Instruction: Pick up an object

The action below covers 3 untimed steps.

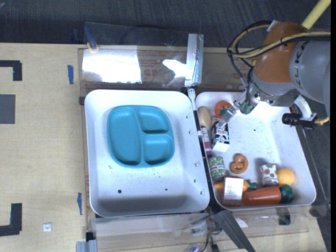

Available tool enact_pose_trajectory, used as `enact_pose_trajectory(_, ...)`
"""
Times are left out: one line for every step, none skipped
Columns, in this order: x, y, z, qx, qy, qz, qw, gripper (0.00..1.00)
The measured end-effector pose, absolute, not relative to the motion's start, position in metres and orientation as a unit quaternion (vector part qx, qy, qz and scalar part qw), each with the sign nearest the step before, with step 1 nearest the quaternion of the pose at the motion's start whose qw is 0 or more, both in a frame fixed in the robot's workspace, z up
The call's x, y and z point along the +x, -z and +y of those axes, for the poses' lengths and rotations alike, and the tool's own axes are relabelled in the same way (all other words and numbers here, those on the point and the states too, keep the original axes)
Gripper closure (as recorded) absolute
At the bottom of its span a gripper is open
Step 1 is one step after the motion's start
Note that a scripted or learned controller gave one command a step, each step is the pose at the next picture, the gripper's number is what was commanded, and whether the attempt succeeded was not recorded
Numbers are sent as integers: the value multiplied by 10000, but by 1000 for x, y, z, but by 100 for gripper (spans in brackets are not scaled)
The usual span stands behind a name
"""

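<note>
While your eye moves across the bench from the left, you first meet the left bin [94,140], which holds a blue divided plate [140,135]. Past the shared wall is the right bin [299,156], and you will see its objects crowd the left and near sides: a small can [216,167], a pretzel [239,163], a carton [233,187], a red bottle [261,196] and a yellow fruit [286,177]. Nearest the arm, at the far left corner, lies a tomato-like red piece [223,109]. Your gripper [244,107] hangs just to the right of it, low over the bin floor. Whether it is open or closed, you cannot tell from this slant. For a pick, you would likely need a short shift leftward toward that red piece.
</note>
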<state>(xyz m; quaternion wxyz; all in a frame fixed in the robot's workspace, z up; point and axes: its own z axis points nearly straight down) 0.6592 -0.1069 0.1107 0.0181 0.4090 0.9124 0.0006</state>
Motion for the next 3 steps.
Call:
enact_pose_trajectory(660,-110,-106,4463,-43,8947,173,0)
enact_pose_trajectory(657,-106,-102,5797,-89,8146,175,0)
enact_pose_trajectory(631,-104,-130,5793,-97,8149,150,0)
